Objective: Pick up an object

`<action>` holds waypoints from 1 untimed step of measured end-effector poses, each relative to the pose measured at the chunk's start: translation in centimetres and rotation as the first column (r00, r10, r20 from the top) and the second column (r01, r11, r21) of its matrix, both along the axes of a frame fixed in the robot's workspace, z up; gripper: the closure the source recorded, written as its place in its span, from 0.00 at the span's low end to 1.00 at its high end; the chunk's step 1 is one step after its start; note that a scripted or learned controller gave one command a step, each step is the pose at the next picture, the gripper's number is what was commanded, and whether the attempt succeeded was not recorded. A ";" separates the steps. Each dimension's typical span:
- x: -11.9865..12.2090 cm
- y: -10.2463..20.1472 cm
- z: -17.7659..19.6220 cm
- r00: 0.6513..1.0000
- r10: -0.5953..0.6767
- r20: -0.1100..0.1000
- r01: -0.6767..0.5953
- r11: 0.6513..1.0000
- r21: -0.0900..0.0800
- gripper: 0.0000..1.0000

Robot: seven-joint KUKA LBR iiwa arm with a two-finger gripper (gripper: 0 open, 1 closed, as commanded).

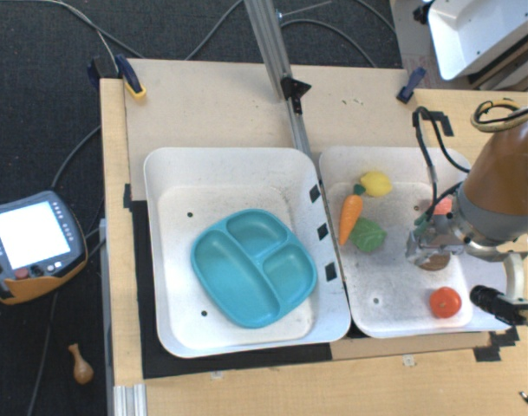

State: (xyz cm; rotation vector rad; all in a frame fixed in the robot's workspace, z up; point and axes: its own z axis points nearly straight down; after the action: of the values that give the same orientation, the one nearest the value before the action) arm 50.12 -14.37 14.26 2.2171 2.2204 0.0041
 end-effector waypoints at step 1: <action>-0.1 -0.2 4.4 1.000 0.000 0.001 0.000 1.000 -0.001 1.00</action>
State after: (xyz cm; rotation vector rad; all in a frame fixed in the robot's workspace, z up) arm 50.04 -14.56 18.63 2.2162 2.2195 0.0048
